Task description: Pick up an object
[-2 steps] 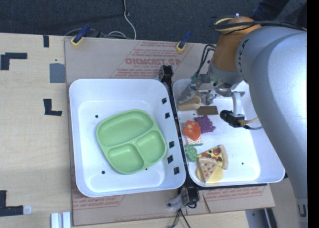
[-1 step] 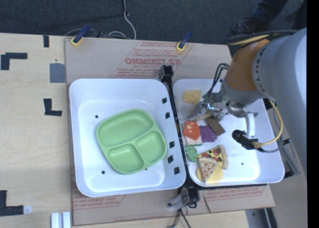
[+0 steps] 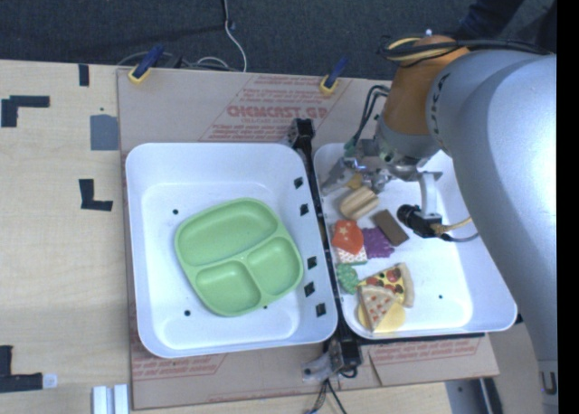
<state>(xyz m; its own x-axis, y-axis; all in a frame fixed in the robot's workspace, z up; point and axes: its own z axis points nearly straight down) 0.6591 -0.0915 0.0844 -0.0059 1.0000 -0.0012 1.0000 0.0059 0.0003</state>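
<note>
My gripper (image 3: 355, 177) hangs low over the back left of the right bin (image 3: 470, 299), open, with nothing between its fingers. Just below it lies a tan bun (image 3: 357, 202). In front of the bun are a brown block (image 3: 392, 227), a red toy fruit (image 3: 347, 238) and a purple piece (image 3: 375, 242). Closer to the front edge lie a small green piece (image 3: 346, 277) and a pizza slice (image 3: 385, 296).
The left bin (image 3: 158, 177) holds a green divided plate (image 3: 237, 256). A black divider (image 3: 312, 222) runs between the two bins, close to the gripper's left side. The grey arm (image 3: 498, 132) covers the right bin's back right.
</note>
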